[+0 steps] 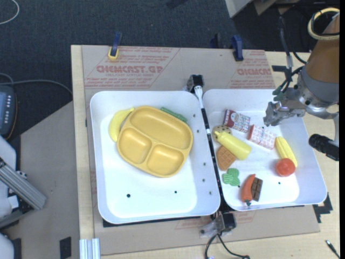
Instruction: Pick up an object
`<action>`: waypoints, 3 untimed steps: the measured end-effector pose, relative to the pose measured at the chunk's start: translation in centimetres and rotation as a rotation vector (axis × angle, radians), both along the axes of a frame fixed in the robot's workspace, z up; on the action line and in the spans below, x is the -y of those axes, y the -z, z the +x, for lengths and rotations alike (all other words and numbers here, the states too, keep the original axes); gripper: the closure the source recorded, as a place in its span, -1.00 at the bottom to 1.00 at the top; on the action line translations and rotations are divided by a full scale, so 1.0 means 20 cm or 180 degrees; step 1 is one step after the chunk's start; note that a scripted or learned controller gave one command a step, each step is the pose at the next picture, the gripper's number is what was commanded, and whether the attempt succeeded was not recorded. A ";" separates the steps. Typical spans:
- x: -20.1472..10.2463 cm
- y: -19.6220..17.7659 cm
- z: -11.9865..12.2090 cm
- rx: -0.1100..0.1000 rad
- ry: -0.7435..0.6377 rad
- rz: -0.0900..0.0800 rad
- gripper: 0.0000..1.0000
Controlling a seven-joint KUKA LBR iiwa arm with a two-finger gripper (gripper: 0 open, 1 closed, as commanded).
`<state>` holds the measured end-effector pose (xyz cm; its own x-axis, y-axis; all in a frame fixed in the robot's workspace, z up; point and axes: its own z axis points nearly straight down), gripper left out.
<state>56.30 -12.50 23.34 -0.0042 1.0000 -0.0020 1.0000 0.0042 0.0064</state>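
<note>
We judge the red-and-white packet, lying flat in the right bin between the yellow bottle and the corn cob, to be light, thin and slippery, best pinched across its short edges. Our gripper hangs just above its upper edge, wrist pointing down; we cannot tell how its jaws stand.

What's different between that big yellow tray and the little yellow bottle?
The yellow tray is far larger than the yellow bottle. The tray is wide, flat and split into compartments; the bottle is a slim tube lying on its side. The tray sits in the left bin, while the bottle lies in the right bin among other small toys. Both are yellow and neither is in the claw.
</note>
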 end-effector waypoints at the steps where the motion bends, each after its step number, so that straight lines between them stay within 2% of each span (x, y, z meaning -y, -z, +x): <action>1: -0.11 0.00 0.20 -0.0003 0.0000 0.0003 1.00; 2: -0.21 0.01 0.36 -0.0005 0.0003 0.0003 1.00; 3: -0.19 0.09 0.36 -0.0030 0.0014 0.0006 1.00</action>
<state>63.45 -8.70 21.52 0.0001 1.0000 -0.0001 1.0000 -0.0001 -0.0030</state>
